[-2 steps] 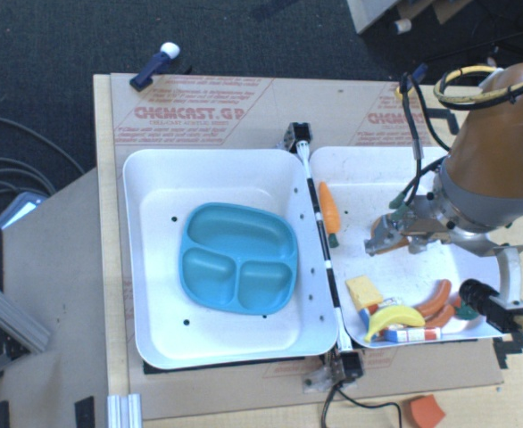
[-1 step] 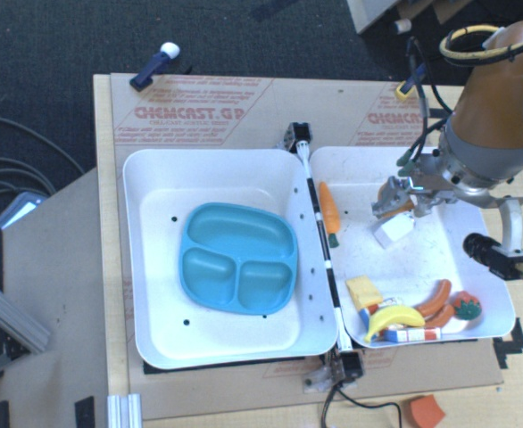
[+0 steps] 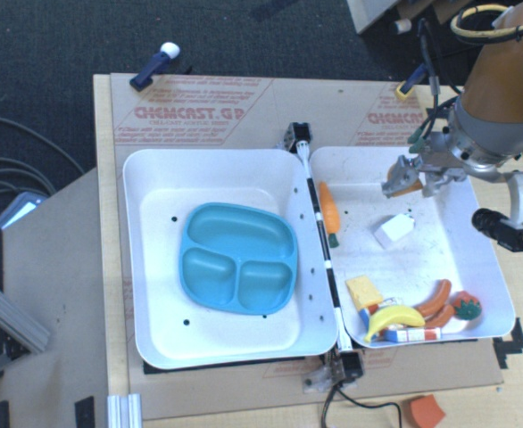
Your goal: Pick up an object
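Observation:
The right bin (image 3: 476, 239) holds several small objects. An orange carrot (image 3: 329, 210) lies along its left wall. A white block (image 3: 394, 229) sits near its middle. At the front lie a yellow cheese wedge (image 3: 363, 291), a yellow banana (image 3: 394, 318), a marker (image 3: 415, 334), a sausage (image 3: 434, 299) and a tomato (image 3: 466, 306). My gripper (image 3: 408, 179) hangs over the bin's back part, above and behind the white block, and nothing shows between its tips.
The left bin (image 3: 145, 266) holds a blue divided plate (image 3: 238, 257). A blue and white marker (image 3: 154, 65) lies on the cardboard at the back left. Clamps (image 3: 298, 135) join the bins at back and front. Cables run at the far left.

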{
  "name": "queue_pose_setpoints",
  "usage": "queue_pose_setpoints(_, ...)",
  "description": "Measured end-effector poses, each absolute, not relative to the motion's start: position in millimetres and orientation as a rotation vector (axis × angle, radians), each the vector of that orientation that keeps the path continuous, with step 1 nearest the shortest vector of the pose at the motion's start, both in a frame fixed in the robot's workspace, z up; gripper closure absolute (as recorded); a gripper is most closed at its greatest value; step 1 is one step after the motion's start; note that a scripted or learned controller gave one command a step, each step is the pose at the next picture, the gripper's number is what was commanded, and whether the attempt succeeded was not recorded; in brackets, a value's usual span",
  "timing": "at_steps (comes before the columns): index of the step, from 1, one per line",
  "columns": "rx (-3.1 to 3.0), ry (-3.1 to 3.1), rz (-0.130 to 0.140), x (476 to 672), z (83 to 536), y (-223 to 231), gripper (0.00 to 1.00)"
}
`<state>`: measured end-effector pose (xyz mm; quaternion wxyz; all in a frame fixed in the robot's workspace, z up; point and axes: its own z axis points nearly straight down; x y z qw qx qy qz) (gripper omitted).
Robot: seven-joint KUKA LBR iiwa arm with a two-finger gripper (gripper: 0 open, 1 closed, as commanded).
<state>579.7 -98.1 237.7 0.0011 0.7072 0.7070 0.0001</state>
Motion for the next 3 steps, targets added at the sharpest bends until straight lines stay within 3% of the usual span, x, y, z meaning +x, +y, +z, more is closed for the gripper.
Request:
queue_pose_setpoints(1,2.222,2.225,-0.002,560.8,194,-47,1.00)
queue_pose_setpoints(2,2.224,2.223,-0.002,479.0,253,-51,1.00)
queue_pose_setpoints(3,2.220,2.221,0.000,518.8,248,-62,1.00)
